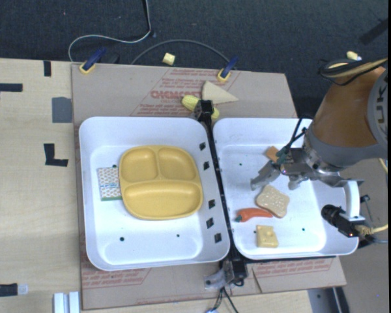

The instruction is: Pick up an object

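— So, where is the gripper (pixel 275 177) sitting?
— It is hovering in the right bin (pixel 313 132), fingers spread wide, gripping nothing.
— And the objects?
— A toast slice (pixel 273 201) is lying just below it, with a carrot (pixel 255 214) and a cheese cube (pixel 267 236) lying nearby.
— The left bin (pixel 91 175)?
— It is holding a yellow tray (pixel 160 181).

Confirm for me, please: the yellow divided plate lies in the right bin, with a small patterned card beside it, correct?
Not quite. The camera view shows the yellow divided plate in the left bin, not the right one. The small patterned card does lie beside it.
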Action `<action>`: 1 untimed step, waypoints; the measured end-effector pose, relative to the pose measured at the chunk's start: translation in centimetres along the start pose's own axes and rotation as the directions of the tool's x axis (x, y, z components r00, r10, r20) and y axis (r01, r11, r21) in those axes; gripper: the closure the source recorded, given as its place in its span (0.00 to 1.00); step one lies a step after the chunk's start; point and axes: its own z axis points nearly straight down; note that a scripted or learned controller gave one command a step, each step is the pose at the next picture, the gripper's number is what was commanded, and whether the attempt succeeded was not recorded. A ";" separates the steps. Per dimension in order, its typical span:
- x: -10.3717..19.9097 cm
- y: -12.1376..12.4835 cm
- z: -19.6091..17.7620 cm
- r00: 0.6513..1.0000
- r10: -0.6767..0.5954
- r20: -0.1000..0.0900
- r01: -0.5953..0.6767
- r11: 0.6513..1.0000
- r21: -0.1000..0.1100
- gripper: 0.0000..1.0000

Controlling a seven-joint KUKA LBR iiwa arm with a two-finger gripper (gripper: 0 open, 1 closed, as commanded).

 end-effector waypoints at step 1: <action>-4.6 1.8 13.5 1.000 0.004 0.006 -0.004 1.000 -0.009 0.00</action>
